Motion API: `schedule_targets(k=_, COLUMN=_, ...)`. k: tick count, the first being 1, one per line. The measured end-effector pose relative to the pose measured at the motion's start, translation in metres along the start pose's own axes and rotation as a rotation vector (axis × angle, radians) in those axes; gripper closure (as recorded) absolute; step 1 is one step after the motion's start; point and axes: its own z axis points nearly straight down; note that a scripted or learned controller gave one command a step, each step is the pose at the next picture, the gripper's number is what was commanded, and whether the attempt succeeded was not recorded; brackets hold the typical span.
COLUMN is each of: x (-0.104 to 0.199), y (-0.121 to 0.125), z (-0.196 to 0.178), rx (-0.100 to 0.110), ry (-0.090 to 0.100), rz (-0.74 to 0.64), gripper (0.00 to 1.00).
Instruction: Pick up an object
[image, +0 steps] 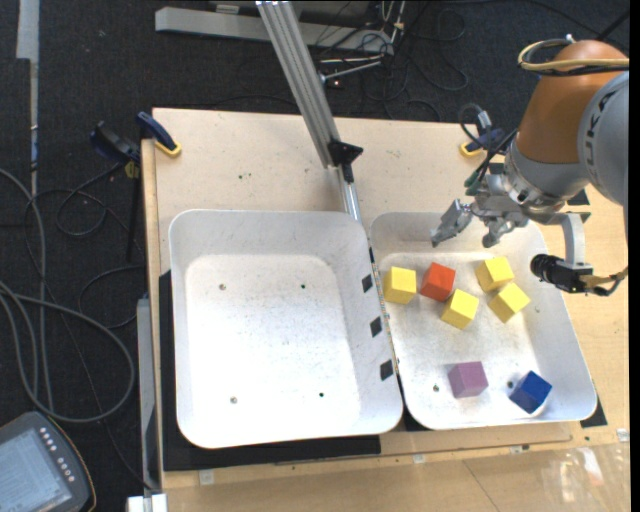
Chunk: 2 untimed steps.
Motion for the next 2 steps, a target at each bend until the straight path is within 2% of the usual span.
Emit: schedule_targets(k=2, x=0.0, y=0.009, z=0.107, rx=0.001, ry=0.001, rz=-0.001, gripper=0.0)
